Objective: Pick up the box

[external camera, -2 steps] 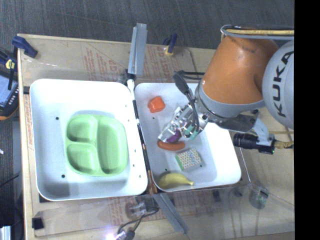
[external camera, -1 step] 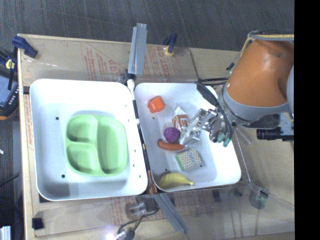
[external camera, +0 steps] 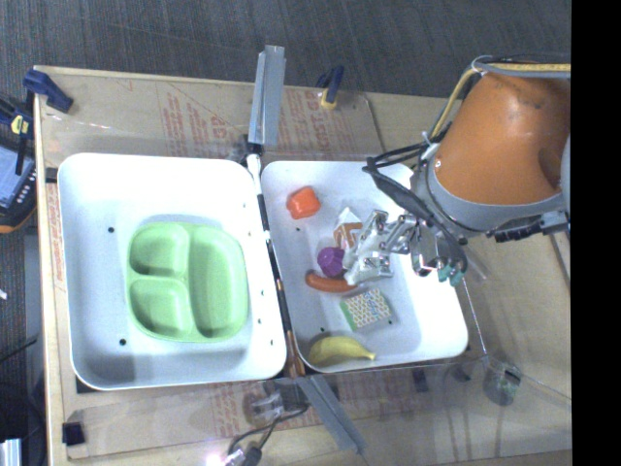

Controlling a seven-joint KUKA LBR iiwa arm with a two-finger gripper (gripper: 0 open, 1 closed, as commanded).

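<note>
Left bin [external camera: 87, 260] carrying a green divided tray [external camera: 187, 280]. Right bin [external camera: 437, 333] at 3 o'clock of it, under the gripper [external camera: 374, 250]; fingers' state impossible to tell. Banana [external camera: 340, 349] at 6 o'clock. Patterned box [external camera: 366, 309] lying flat just below the gripper, near the sausage [external camera: 328, 282], purple fruit [external camera: 331, 258], orange piece [external camera: 304, 202].

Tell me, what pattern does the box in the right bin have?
The box has a fine multicoloured checked pattern on its top, seen in the camera view.
</note>
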